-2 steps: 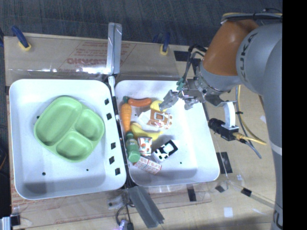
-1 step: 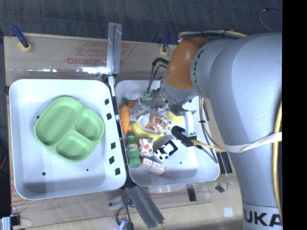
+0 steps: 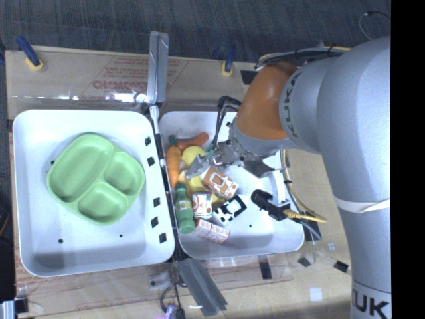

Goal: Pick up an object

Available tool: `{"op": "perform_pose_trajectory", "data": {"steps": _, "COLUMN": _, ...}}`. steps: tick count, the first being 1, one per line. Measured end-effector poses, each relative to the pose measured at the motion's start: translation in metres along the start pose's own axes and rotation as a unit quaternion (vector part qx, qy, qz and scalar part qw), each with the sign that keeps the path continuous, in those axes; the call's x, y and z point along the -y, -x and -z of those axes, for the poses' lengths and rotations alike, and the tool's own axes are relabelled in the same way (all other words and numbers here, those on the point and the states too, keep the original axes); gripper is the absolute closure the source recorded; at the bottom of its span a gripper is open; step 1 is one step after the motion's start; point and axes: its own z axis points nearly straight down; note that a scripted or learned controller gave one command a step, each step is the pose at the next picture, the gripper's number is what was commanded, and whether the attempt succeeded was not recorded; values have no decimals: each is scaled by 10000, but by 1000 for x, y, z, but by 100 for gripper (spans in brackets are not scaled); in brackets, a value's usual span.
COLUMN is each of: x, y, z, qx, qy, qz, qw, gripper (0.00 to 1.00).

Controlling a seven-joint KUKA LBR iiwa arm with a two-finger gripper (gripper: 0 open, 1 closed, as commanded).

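Observation:
The right bin (image 3: 285, 241) holds a heap of small objects along its left side. Two orange carrots (image 3: 174, 163) (image 3: 194, 139) lie by a yellow fruit (image 3: 192, 155). Below them are an orange-patterned carton (image 3: 220, 183), a small white carton (image 3: 203, 205), a green bottle (image 3: 184, 212), a red-and-white box (image 3: 211, 230) and a black-and-white piece (image 3: 230, 208). My gripper (image 3: 216, 157) is low over the top of the heap, just right of the yellow fruit and above the patterned carton. The wrist hides its tips.
The left bin (image 3: 40, 244) holds a green divided plate (image 3: 96, 177). A raised divider (image 3: 159, 171) separates the two bins. The grey arm covers the right bin's upper right part and the bench beyond it.

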Motion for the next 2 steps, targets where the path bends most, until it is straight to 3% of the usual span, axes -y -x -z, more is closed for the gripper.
{"op": "perform_pose_trajectory", "data": {"steps": 1, "x": 11, "y": 13, "z": -33, "qx": 7, "qy": 19, "qz": -93, "qw": 10000, "gripper": 0}}
{"op": "perform_pose_trajectory", "data": {"steps": 2, "x": 10, "y": 14, "z": -23, "qx": 13, "qy": 22, "qz": -69, "qw": 10000, "gripper": 100}}
